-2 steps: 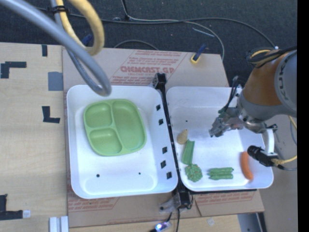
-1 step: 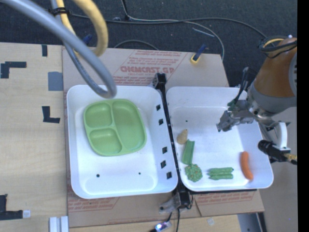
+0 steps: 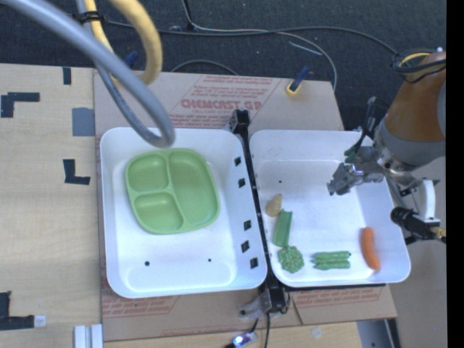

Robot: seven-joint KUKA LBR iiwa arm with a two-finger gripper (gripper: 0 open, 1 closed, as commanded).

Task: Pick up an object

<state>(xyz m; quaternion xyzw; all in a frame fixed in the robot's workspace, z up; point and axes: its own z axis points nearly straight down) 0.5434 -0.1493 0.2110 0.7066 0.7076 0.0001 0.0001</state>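
Note:
The right bin (image 3: 319, 145) holds several toy foods along its near side: a small tan piece (image 3: 273, 206), a dark green stick (image 3: 283, 227), a green broccoli (image 3: 291, 259), a green bean pod (image 3: 331, 260) and an orange carrot (image 3: 370, 248). My gripper (image 3: 339, 185) hangs over the bin's right middle, above bare white floor, well apart from every item. Nothing shows between its fingers. The carrot lies closest, below and to the right of the gripper.
The left bin (image 3: 116, 267) carries a green divided plate (image 3: 172, 191). Grey and yellow hoses (image 3: 123, 93) cross the top left, ending over the left bin's far edge. A black divider (image 3: 250, 216) separates the bins. Cables lie beyond on the cardboard.

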